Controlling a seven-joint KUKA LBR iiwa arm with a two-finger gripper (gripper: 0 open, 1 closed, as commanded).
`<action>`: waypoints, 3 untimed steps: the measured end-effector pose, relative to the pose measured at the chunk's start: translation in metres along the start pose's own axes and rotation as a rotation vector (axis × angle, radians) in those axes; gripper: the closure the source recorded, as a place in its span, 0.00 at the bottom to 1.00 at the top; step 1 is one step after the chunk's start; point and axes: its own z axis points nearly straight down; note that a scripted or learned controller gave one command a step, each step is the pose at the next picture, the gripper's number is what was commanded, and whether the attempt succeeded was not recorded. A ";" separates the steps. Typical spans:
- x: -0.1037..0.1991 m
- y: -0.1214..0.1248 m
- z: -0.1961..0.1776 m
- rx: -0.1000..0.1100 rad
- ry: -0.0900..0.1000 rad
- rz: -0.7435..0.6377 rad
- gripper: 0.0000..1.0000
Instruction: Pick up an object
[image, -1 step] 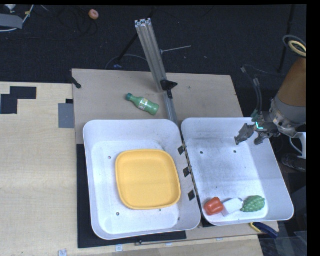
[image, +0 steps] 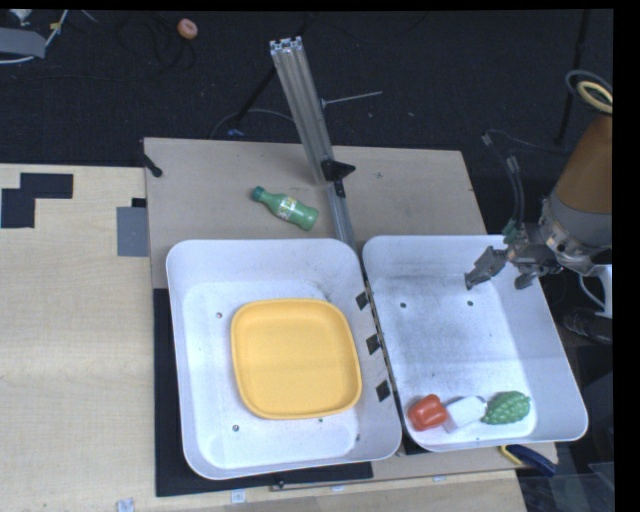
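The gripper (image: 503, 267) hangs over the far right edge of the right bin (image: 450, 320), its two fingers spread apart with nothing between them. Down in that bin's near corner lie a red pepper (image: 428, 411), a small white piece (image: 465, 411) and a green lump (image: 506, 407) in a row, well apart from the gripper. The left bin (image: 195, 330) holds a yellow plate (image: 295, 357), and a green bottle (image: 286, 208) lies on the bench behind it.
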 end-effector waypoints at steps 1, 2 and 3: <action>0.003 -0.009 0.059 0.005 0.001 -0.001 0.00; 0.004 -0.009 0.111 0.002 0.001 -0.001 0.00; 0.003 -0.008 0.099 -0.001 0.000 0.000 1.00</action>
